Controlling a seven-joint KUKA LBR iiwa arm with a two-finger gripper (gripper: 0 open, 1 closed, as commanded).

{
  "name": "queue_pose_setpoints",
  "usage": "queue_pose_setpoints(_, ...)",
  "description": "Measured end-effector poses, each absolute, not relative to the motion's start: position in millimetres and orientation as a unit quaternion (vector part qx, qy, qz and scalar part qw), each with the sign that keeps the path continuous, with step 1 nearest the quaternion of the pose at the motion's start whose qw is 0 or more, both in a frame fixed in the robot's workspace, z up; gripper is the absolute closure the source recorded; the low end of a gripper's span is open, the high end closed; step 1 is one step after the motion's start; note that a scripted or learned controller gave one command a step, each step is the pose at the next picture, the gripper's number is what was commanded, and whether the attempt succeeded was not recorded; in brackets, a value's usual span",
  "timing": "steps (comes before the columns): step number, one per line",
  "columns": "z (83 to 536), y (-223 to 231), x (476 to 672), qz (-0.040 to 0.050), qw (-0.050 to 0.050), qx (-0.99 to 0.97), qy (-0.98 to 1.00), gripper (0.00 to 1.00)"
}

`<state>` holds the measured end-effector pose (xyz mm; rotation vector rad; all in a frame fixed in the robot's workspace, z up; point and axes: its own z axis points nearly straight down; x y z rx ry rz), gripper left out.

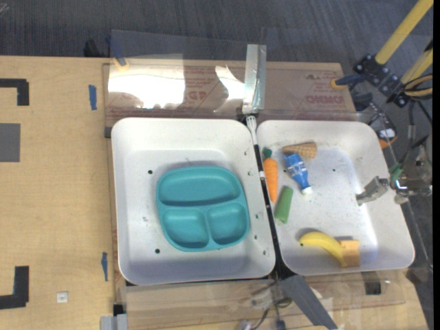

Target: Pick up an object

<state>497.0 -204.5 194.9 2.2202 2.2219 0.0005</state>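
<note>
The right bin (357, 253) holds several small objects. An orange carrot (271, 176) lies along its left wall with a green piece (282, 205) just below it. A blue and white tube (297, 171) lies beside the carrot, and a tan ice-cream cone (301, 150) sits above the tube. A yellow banana (322, 242) rests near the front, touching a tan block (349, 251). My gripper (372, 190) shows as a small grey part at the bin's right side, apart from all the objects.
The left bin (130, 150) bears a teal divided plate (202, 207). A central wall (261, 184) separates the bins. Cables and a yellow pole (405, 26) crowd the right edge. Cardboard and clear sheeting (206, 81) lie behind the bins.
</note>
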Motion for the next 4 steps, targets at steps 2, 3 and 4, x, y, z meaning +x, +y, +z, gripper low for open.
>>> queue_pose_setpoints(2,232,-123,497.7,0.0013,0.002,0.602,0.799,0.0)
queue_pose_setpoints(3,141,-149,477.4,-0.0012,-0.003,0.554,0.833,0.0)
queue_pose_setpoints(4,89,-117,609.1,0.0024,0.005,0.531,0.847,0.0)
